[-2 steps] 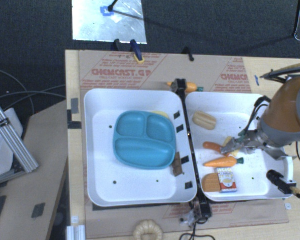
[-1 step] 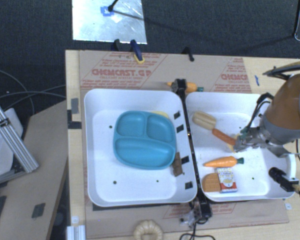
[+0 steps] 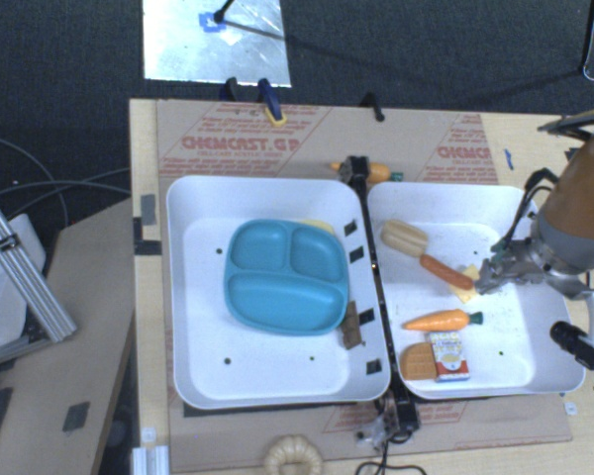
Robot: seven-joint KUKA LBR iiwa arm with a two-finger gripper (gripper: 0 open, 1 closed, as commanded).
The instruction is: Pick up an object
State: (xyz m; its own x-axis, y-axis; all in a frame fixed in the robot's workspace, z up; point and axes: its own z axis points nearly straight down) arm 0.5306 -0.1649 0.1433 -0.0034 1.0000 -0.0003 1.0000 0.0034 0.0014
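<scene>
- Sausage [image 3: 441, 268] up front: red-orange, lying slantwise in the middle of the right bin [image 3: 535, 364], lower end pointing at the gripper [image 3: 487, 277].
- Now by size. Bench [image 3: 307, 132] covered with a printed brown sheet, both bins side by side on it.
- Left bin [image 3: 193, 364], white and shallow, carrying a blue divided plate [image 3: 285, 275] near its centre.
- Right bin, same white, crowded with toy food.
- Arm [image 3: 574, 216] reaching in from the right, low over the right bin's right half.
- Gripper down near the bin floor, just beside the sausage's lower end and over a small yellow piece [image 3: 465, 285]. Claw state: cannot tell from up here. Cannot tell either about contact with the sausage.
- Pale bun [image 3: 406, 236], up-left of the sausage, touching or nearly touching its upper end.
- Carrot [image 3: 438, 320], orange with a green tip pointing right, lying flat below the sausage, apart from it.
- Red-and-white packet [image 3: 450, 354] just below the carrot, close to the bin's near wall.
- Round brown bread piece [image 3: 417, 362] tucked against the packet's left side.
- Small brown bit [image 3: 351, 327] in the left bin, at the plate's lower right edge.
</scene>
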